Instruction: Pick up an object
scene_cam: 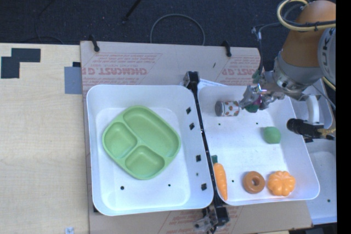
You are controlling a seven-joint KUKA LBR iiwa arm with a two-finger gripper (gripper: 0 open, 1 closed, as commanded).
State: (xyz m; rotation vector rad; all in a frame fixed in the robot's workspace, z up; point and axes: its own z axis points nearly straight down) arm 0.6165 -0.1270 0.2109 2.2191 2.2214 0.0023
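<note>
One fixed overhead camera looks slantwise down on both bins (93, 118).

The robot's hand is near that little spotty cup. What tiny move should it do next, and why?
Probably slide a little left and down. The hand sits at the right bin's far edge, just right of the tipped-over spotty cup, not yet around it.

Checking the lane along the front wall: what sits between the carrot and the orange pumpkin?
The camera view shows a brown donut between the carrot and the pumpkin.
</note>
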